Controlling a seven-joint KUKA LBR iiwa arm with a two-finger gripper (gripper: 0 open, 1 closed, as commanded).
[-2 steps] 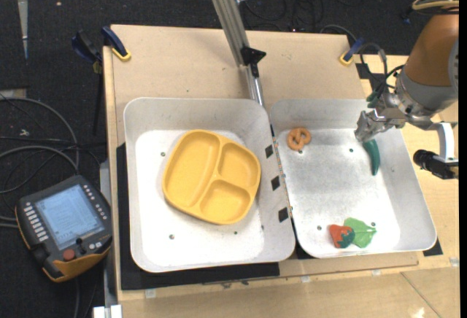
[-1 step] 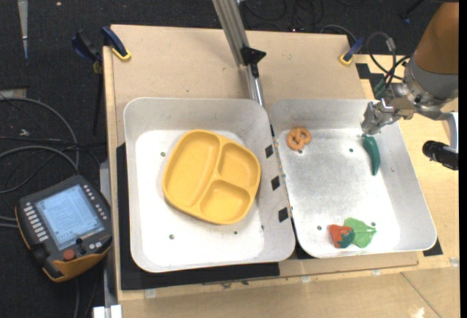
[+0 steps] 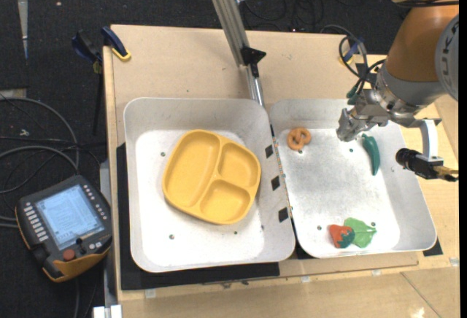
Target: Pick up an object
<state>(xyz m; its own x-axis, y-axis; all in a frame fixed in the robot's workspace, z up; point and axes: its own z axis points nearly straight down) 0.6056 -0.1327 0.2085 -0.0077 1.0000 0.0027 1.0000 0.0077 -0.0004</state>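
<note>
Two shallow white bins sit side by side on the tan table point(image 3: 182, 61), one in the left half of the frame point(image 3: 146, 185) and one in the right half point(image 3: 408, 229). Lying in the left bin, a little tilted, is a yellow divided plate point(image 3: 211, 176) with three compartments, and it takes up most of the middle of that bin. The right bin holds the small things: an orange pretzel-shaped piece point(image 3: 298, 138) near its upper left corner, a green chilli pepper point(image 3: 373, 153) towards its upper right, and down near the lower edge a red and green toy point(image 3: 351, 234), the red part on the left and touching the green part. The arm point(image 3: 427, 47) comes in from the upper right of the frame, its orange band showing above the grey wrist, and the claw point(image 3: 351, 130) hangs over the upper part of the right bin, between the pretzel piece and the pepper. The pepper lies just beside the claw, to its right and a bit lower; from here I cannot tell whether the claw is touching it, nor whether the claw is apart or together, since the wrist hides the tips. A slanted grey metal pole point(image 3: 226, 6) crosses the top middle of the frame, and a handheld control pad point(image 3: 64, 225) with a lit screen rests on the dark floor at the lower left.
</note>
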